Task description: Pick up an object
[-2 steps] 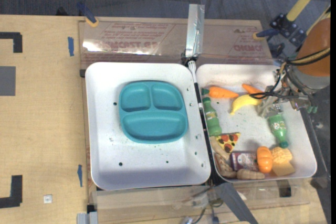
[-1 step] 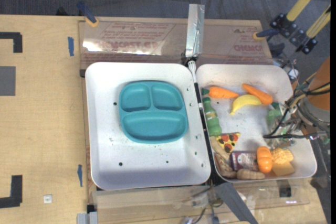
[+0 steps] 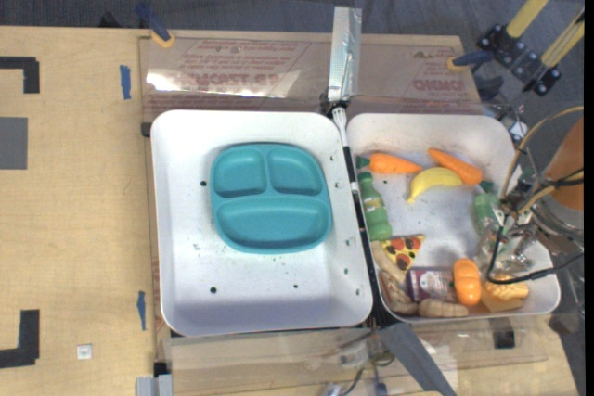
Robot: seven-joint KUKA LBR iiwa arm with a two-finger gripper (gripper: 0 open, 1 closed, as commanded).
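The pick had not been made — as far as the view showed, every object lay loose in the right bin (image 3: 422, 127), and nothing hung from the arm. The claw (image 3: 510, 236) sat low over that bin's right side, its thin dark parts and cables tangled against the white wall, and whether it was spread or closed could not be told from this angle. Nothing was visibly caught in it.

The nearest candidates lay just below and to the left of it: a small orange fruit (image 3: 467, 282) and, touching that on its right, a yellow-brown piece (image 3: 506, 295) in the bin's lower right corner. A green item (image 3: 484, 207) stood just beside the claw on its upper left. Farther off lay the banana (image 3: 432, 184), two carrots — one (image 3: 393, 164) by the dividing wall, the other (image 3: 456, 166) above the banana — a green bottle-like piece (image 3: 375, 213) along the left wall, a pizza slice (image 3: 406, 249) and a purple packet (image 3: 430, 281) near the bottom.

The left bin (image 3: 176, 227) held the teal divided plate (image 3: 270, 198), well apart from the claw.

By my judgement, what was left was nearly everything: settling onto one object, closing and lifting it clear of the tabletop's bins.
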